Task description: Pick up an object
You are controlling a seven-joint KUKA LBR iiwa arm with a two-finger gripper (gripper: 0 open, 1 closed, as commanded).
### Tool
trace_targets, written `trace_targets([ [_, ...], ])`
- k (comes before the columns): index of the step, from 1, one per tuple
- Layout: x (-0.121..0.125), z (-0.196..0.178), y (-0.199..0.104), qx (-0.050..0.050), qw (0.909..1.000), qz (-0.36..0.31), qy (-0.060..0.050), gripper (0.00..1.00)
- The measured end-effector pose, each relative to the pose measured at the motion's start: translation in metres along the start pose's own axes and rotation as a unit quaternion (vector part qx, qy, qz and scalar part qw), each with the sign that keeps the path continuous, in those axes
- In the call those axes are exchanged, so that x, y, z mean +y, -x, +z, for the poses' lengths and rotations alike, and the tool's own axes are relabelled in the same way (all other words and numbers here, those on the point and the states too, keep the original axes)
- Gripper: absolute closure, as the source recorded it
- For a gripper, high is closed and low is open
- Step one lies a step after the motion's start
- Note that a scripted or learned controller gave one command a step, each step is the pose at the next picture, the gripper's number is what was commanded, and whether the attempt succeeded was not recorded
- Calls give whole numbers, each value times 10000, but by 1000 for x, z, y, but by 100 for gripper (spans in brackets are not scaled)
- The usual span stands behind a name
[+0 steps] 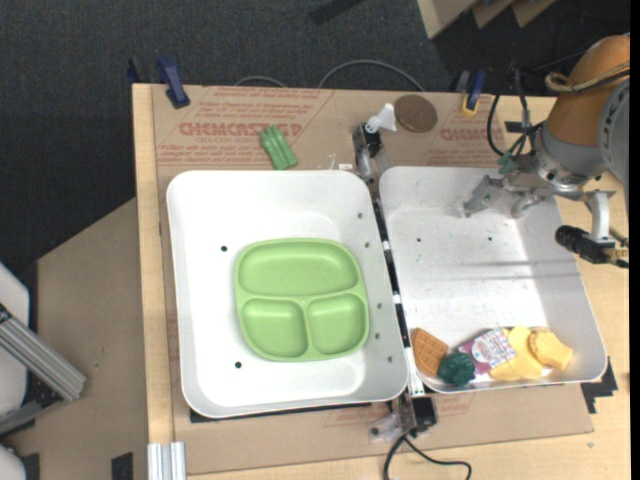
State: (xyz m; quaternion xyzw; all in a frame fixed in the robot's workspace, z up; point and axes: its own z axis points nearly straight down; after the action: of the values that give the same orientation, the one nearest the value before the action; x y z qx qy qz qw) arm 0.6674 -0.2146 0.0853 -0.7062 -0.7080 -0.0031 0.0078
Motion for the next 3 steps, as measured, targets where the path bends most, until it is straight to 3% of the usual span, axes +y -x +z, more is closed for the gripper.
trace_targets([
  [1, -68, 0, 6, -46, 10000, 11, 18, 0],
  [2, -34, 1, 6, -51, 10000, -1, 33, 0],
  [3, -34, -11, 7, -75, 10000, 4, 58, 100],
])
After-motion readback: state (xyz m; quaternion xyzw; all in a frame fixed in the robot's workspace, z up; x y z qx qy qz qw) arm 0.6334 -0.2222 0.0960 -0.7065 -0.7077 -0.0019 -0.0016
